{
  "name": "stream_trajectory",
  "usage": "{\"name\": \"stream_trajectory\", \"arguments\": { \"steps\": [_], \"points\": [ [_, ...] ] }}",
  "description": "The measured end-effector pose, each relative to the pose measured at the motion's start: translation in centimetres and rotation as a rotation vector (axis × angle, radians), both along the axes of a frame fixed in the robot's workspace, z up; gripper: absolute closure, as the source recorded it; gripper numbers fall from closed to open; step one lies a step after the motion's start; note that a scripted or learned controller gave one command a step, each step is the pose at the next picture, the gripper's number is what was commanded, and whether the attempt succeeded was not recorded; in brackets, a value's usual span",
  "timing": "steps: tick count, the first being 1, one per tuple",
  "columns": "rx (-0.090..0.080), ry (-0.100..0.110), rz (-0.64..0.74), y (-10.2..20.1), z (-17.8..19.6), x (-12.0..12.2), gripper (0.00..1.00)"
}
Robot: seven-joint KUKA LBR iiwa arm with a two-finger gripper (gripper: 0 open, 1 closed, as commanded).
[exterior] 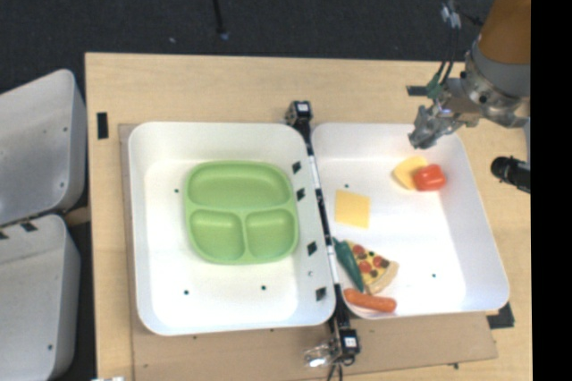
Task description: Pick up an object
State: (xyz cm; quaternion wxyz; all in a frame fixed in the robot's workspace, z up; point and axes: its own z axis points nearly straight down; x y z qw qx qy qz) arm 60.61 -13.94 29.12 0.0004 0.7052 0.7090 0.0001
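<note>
Nearest, a sausage and pizza slice lie in the right bin; the pincer hovers far right above it, grip state untellable, likely poised to descend.

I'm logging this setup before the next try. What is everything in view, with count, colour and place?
divided tray: 1, green, middle of the left bin
left bin: 1, white, left on the bench
right bin: 1, white, right on the bench
cheese slice: 1, yellow, right bin, near the divider
red piece: 1, red, right bin, against a yellow piece
pizza slice: 1, multicoloured, right bin, front left
sausage: 1, orange-red, right bin front edge
gripper: 1, grey, over the right bin's far edge
</note>
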Motion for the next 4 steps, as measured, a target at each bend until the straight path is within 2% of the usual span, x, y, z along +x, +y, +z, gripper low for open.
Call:
{"name": "stream_trajectory", "arguments": {
  "steps": [1,2,4],
  "points": [
    [0.001,0.000,0.002,5.8,0.2,-0.5,1.00],
    [0.000,0.002,0.000,10.8,-0.8,0.1,1.00],
    [0.001,0.002,0.001,20.7,-1.7,-2.7,1.00]
  ]
}}
